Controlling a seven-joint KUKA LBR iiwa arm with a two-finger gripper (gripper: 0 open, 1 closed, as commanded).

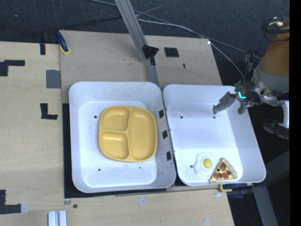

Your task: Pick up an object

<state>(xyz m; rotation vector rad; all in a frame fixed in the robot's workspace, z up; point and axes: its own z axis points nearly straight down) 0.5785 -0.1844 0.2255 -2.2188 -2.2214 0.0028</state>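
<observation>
Toys lie in the near right corner of the right bin (188, 95): a fried egg (205, 164) and, touching its right side, a pizza slice (223, 170). Either would serve as the thing to pick up. The pincer (229, 101) hangs over the far right part of that bin, well apart from both, with nothing between its fingers; whether it is parted or clenched I cannot tell. A good try would bring it nearer and down over the egg's free left side, since the two toys crowd each other. The left bin (80, 126) carries a yellow divided plate (127, 133). Both bins sit on a pale tabletop (28, 140), with cables (188, 29) trailing across dark floor beyond.
</observation>
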